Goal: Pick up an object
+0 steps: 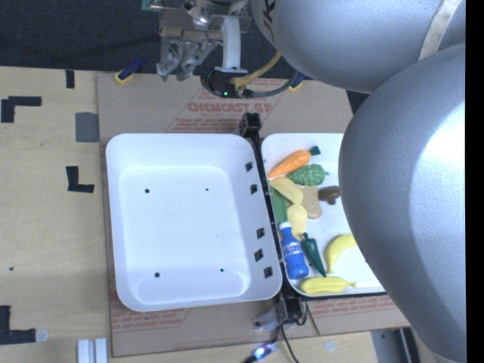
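Step in hand: approach, nothing grasped. The gripper (180,60) hangs beyond the left bin (121,203), apparently holding nothing — finger spread cannot be told. Candidates — carrot (291,162), blue bottle (293,254), bananas (338,249) — lie in the right bin (302,138). Next move likely: travel over there, descend.
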`<control>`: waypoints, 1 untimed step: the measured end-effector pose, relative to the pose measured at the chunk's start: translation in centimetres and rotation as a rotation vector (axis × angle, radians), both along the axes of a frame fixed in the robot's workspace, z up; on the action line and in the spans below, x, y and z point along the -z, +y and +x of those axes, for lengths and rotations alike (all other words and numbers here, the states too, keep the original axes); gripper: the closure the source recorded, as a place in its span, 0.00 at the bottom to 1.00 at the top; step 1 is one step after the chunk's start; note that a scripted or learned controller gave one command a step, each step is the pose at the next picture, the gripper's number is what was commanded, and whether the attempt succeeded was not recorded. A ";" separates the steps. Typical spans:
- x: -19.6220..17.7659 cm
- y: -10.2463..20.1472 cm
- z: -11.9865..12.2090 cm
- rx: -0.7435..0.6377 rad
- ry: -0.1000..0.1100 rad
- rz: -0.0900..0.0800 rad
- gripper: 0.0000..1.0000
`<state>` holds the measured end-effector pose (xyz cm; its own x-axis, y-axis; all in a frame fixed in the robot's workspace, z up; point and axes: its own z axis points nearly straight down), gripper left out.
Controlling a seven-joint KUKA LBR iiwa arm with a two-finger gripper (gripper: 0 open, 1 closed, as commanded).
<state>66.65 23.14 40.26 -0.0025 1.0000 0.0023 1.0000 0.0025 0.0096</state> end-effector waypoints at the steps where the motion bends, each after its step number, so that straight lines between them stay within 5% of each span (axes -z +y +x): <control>1: 19.2 0.1 -2.0 0.001 0.029 -0.009 1.00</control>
